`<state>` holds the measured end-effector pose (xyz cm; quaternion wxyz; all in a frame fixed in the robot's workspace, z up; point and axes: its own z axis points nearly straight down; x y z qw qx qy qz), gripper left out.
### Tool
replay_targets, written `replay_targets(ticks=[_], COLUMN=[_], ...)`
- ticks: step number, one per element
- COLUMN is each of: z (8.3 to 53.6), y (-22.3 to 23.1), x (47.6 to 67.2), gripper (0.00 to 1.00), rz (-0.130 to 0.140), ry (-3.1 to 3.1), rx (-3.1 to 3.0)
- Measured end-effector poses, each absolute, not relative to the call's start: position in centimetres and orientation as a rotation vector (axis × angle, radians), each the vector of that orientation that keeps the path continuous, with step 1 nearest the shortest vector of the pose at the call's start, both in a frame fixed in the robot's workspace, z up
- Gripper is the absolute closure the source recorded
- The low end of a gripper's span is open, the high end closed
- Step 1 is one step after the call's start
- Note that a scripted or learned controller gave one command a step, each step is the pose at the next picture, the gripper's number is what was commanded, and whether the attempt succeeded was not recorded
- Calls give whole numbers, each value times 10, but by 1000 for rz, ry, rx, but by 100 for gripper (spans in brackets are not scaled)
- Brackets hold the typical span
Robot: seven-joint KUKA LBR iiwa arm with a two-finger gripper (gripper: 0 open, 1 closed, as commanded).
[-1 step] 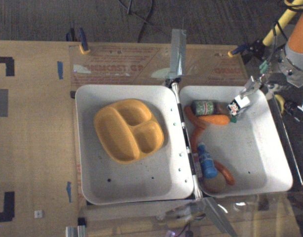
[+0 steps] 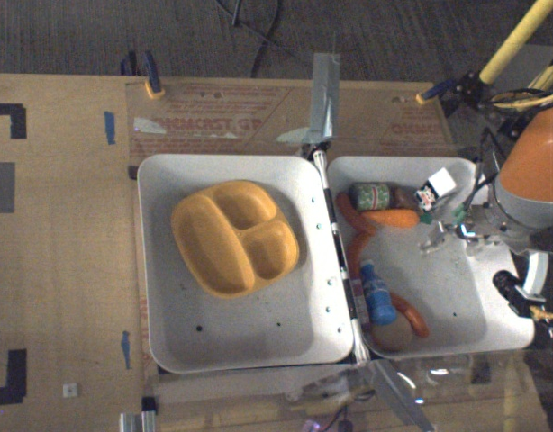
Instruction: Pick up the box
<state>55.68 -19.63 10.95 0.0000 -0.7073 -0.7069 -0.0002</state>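
Note:
The box (image 2: 437,186) is a small white cube with coloured print on one side. It lies near the back of the right bin (image 2: 457,309), just right of a green-labelled can (image 2: 373,195). My gripper (image 2: 444,228) reaches in from the right and sits just in front of the box, slightly below it in the view. It is open, and the bin floor shows between its fingers. The box is beside the upper finger, not between the two.
The right bin also holds an orange carrot-like piece (image 2: 391,218), a curved red-orange sausage shape (image 2: 356,232), a blue bottle (image 2: 378,295) and a brownish lump (image 2: 392,334). A yellow divided plate (image 2: 233,237) lies in the left bin (image 2: 168,331).

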Motion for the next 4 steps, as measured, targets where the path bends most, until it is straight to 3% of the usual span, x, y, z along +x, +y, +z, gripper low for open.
replay_targets(ticks=[1, 2, 3, 4], z=[180, 108, 87, 87], y=[-222, -156, -103, -152], x=[489, 479, 509, 480], gripper=[0, 0, 0, 0], rz=[1, 3, -6, -6], ry=[-1704, -1680, -1532, -1589], rx=[-2640, -2652, -2747, -2714])
